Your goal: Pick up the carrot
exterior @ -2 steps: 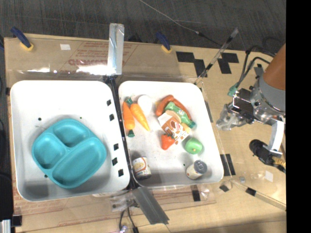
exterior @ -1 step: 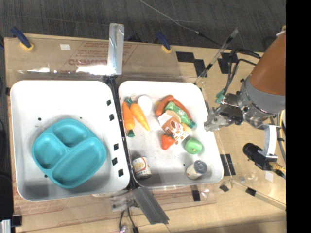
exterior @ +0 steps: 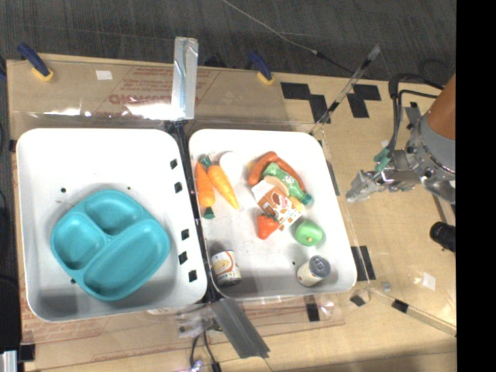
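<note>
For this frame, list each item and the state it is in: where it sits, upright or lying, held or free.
Gripper: outside the bins, right of the right bin, holding nothing.
Carrots: two, lying side by side, far-left of right bin, free.
Teal divided plate: flat in left bin.
Green apple: resting in right bin.
Small can: upright, near edge of right bin.
Snack packet: lying among the toy food.

Two orange carrots (exterior: 213,184) lie side by side, upper left of right bin (exterior: 333,208).

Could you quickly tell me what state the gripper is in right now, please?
Gripper: outside the right bin, holding nothing; open or closed cannot be told.
</note>
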{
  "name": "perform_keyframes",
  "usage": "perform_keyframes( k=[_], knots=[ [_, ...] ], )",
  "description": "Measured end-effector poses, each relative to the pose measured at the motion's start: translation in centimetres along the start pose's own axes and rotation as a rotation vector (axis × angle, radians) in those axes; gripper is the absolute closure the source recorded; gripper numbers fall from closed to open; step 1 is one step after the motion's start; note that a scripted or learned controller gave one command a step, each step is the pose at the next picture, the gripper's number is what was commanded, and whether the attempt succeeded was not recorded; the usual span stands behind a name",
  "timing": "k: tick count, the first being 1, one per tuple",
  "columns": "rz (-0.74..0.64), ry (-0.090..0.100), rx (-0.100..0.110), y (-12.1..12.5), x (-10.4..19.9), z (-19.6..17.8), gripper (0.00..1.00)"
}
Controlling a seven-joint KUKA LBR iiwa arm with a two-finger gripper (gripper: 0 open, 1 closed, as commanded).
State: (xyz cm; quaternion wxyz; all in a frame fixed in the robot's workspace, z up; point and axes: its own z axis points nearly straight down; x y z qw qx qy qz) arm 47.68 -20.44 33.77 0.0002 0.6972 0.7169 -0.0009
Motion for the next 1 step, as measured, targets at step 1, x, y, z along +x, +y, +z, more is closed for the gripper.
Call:
perform_keyframes(
  k=[1],
  knots=[
    [-0.319,0.002,0.001,-0.03,-0.62,0.65,1.0]
  ],
)
